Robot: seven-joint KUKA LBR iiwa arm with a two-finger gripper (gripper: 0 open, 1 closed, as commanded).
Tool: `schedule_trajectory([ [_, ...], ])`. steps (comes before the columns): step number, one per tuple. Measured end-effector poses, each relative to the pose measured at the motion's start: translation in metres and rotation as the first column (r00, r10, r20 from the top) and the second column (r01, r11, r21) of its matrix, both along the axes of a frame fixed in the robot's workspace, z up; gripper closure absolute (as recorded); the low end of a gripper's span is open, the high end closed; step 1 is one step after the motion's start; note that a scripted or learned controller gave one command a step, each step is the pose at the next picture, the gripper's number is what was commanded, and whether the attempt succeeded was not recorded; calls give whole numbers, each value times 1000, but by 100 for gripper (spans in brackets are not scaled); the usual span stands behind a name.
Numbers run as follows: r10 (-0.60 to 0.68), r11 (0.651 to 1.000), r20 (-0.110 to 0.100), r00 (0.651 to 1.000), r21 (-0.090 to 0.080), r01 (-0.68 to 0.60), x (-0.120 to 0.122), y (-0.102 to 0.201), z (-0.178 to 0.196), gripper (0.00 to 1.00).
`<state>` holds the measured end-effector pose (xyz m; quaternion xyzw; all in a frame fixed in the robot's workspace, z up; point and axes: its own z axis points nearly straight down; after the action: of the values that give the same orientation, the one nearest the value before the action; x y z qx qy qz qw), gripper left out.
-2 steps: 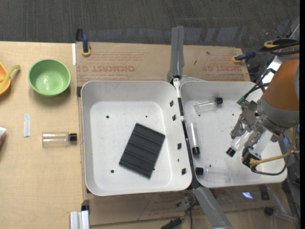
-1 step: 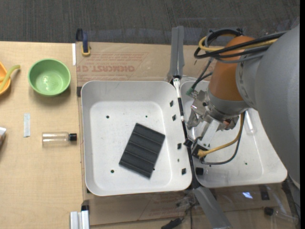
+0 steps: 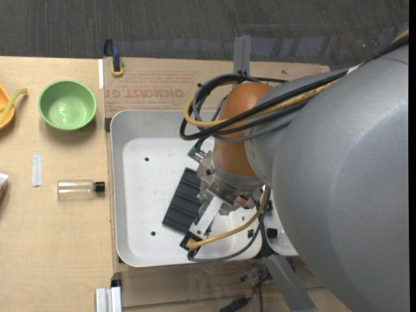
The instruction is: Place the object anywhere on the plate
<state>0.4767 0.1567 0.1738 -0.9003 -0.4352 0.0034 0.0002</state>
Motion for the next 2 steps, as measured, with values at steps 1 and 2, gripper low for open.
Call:
schedule_trajectory([
  [1,-88,996,2,996,-2,88,93,59,28,100],
  [2,-8,1000,-1,1000,-2,8,24,71,-38,100],
])
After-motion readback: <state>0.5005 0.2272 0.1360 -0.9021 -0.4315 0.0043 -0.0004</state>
